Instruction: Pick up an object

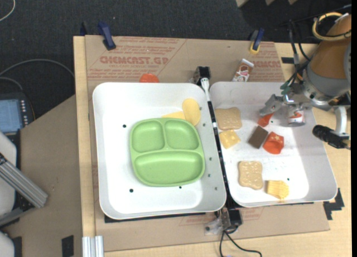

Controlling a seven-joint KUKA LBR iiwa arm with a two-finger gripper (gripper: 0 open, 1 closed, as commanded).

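Gripper (274, 107) low over right bin's (318, 186) far edge, fingers spread wide, nothing between them. Small red piece (264, 120) lies just beside it; brown block (258, 137) nearby.

— Mounted where?
— Fixed above the surface (167, 55), looking down at a slant, far edge toward the top of frame.
— How near?
— Middling: takes in both white bins, left bin (111, 139) and right bin (312, 172), side by side, plus dark floor beyond the far edge.
— And the arm (329, 61)?
— Enters from the right edge, over the right bin's far corner.
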